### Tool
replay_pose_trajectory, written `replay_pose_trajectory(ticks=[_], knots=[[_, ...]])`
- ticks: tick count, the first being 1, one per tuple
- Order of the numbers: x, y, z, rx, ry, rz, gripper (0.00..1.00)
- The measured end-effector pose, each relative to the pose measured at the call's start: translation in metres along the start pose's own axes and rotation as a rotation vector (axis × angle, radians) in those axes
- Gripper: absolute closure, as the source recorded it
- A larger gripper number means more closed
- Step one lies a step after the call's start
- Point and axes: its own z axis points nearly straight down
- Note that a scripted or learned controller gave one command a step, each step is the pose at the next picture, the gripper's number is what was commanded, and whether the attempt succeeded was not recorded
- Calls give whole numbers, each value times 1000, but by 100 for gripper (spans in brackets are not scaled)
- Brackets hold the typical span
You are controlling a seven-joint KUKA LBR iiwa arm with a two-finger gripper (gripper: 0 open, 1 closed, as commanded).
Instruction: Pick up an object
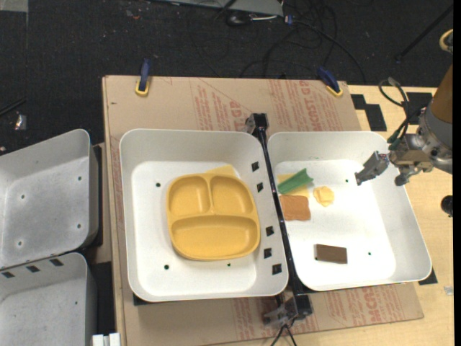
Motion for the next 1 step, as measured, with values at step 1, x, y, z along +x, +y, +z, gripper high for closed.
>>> replay_pose_trajectory(ticks=[1], knots=[[0,2,-6,-11,-2,-3,0]])
